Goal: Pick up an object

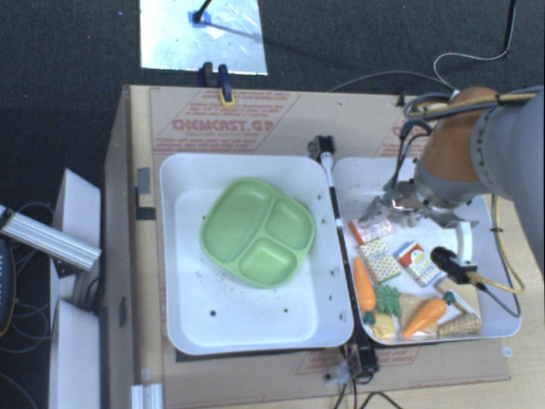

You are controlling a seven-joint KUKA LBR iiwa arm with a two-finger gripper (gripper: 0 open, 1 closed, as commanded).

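Clutter fills the near end of my right bin (487, 331): two toy carrots, small cartons and a cracker lie there in a huddle. My claw (393, 204) hangs low over the red-and-white packet (373, 228) at the pile's far edge; whether it is spread or pinching I cannot tell. That packet looks light, flat and slick, so I judge a grip across its short edges safest. The green plate (258, 231) sits alone in the left bin (183, 254).
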